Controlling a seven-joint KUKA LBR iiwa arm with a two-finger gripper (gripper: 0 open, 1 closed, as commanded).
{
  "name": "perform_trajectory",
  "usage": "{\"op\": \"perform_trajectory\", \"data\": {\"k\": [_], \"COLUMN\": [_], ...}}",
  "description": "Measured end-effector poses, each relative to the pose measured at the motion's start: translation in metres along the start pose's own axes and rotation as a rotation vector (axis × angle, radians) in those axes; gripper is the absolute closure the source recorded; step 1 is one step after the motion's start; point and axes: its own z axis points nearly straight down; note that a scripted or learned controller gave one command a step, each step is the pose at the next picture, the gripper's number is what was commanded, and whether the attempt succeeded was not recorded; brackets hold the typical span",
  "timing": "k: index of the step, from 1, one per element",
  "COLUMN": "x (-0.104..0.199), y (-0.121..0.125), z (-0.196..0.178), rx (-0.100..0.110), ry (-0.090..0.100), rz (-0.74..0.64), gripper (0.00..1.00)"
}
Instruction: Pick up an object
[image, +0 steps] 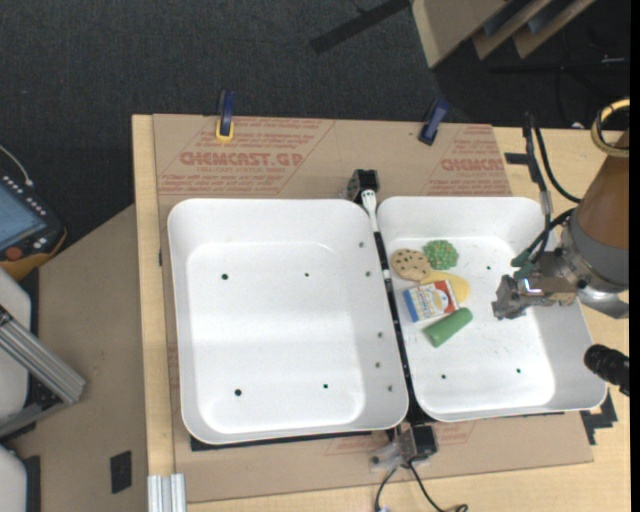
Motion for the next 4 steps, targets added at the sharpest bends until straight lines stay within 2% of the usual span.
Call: {"op": "perform_trajectory", "data": {"k": [1,2,3,4], "x": [0.046,-0.031,0.011,0.076], "y": [0.042,0.0,0.001,0.04], "z": [0.037,-0.051,0.024,-0.03], "rx": [-0.003,-0.016,0.0,-0.016], "ry": [-0.002,-0.01,-0.002,-0.004], "rz": [0.0,0.014,0.003,-0.003], "gripper": [1.0,1.0,1.0,1.0]}}
